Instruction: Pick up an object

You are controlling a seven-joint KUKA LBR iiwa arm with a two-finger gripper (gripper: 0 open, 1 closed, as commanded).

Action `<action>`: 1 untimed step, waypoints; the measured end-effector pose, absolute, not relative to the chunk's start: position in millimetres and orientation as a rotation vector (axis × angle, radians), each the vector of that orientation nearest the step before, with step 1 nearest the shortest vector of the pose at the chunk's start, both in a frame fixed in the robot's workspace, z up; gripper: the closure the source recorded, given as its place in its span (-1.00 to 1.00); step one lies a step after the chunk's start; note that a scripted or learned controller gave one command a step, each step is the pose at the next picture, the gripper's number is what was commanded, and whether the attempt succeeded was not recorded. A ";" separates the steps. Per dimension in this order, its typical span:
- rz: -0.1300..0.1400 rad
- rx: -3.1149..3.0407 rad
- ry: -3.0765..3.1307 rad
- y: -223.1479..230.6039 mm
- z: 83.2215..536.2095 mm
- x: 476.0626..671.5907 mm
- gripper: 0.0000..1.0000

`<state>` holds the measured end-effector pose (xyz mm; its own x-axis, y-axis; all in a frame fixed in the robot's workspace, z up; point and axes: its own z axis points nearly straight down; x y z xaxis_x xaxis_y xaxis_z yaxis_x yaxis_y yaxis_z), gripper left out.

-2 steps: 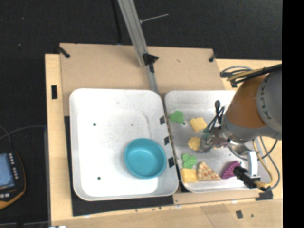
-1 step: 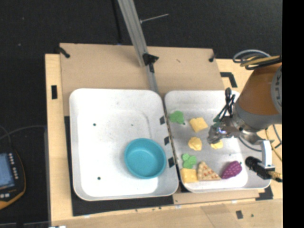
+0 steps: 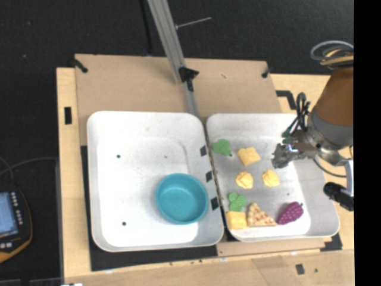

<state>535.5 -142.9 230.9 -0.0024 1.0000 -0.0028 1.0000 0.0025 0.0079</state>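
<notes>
Hovering over your right bin (image 3: 315, 216), the hand (image 3: 281, 158) is sitting just above a yellow piece (image 3: 271, 179); can't tell its grip state. Nothing's lifted yet, so pickup's pending.

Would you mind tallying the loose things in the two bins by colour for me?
Yellow: 4 pieces
Green: 2 pieces
Purple: 1 grape bunch
Orange: 1 pizza slice
Blue: 1 bowl
Total: 9
</notes>
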 end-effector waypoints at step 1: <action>0.006 2.212 2.220 -144.2 285.1 537.2 1.00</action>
<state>537.2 -144.2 285.1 -0.0037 1.0000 -0.0026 1.0000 0.0038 0.0082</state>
